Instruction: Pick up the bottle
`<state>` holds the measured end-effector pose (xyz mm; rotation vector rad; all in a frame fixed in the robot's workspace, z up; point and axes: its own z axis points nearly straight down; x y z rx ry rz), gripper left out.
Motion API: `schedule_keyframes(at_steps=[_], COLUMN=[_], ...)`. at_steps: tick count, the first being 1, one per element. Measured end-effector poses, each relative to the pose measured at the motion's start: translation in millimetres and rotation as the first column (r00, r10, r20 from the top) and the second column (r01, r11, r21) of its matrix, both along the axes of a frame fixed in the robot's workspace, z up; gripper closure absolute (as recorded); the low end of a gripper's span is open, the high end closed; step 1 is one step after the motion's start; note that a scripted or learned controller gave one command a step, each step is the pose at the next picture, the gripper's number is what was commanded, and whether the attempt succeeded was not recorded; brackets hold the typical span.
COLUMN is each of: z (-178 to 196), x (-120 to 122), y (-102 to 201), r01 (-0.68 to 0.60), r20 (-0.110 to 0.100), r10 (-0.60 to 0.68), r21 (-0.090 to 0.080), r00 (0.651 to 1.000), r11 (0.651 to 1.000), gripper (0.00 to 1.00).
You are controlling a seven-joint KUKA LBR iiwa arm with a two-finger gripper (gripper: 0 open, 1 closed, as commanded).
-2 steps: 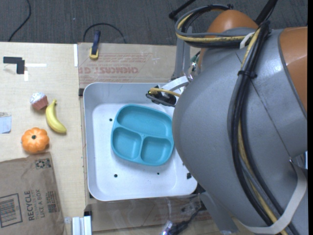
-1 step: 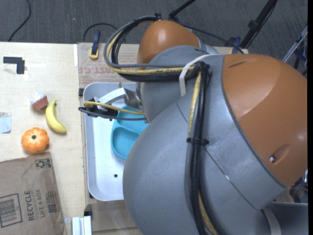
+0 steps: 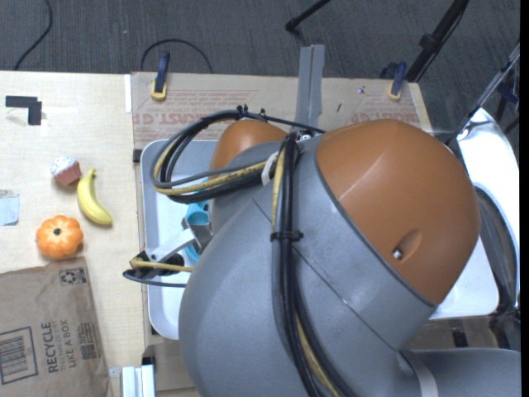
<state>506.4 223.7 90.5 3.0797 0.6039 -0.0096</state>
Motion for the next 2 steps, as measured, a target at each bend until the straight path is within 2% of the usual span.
schedule_keyframes(at_steps=[1, 2], z=[6.4, 133.3], x=[-3.0, 21.0], y=[-0.2, 3.6], r01=[-0.003, 0.191], r20=[-0.015, 0.002], r10=[0.003, -0.191], r21=[-0.001, -0.001], r00=[1.0, 0.982], r11=[1.0, 0.982], gripper=[1.0, 1.0])
